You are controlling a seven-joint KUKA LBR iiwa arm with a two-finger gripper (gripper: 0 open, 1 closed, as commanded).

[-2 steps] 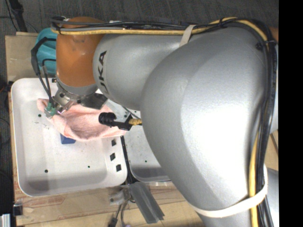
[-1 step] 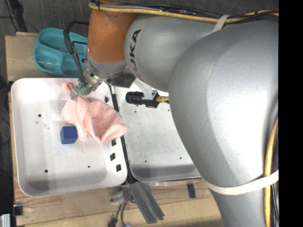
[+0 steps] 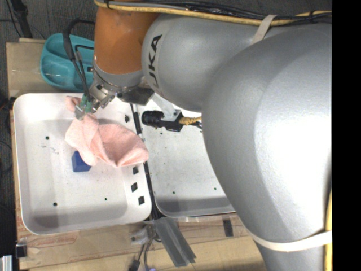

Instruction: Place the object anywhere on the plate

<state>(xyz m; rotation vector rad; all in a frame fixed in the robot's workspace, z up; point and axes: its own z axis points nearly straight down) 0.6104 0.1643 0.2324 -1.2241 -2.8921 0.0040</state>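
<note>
grey arm reaching in from the right over two white bins; pink cloth bunched in the left bin, its top corner pinched between the closed fingers of the gripper, the rest sagging below; small blue object further below the gripper, beside the cloth

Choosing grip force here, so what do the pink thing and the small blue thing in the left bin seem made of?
The pink thing looks like soft matte cloth: it lies in limp folds and drapes over itself. The small blue thing looks solid, perhaps foam or plastic, with flat faces and a clean edge; its finish is too small to judge.
</note>
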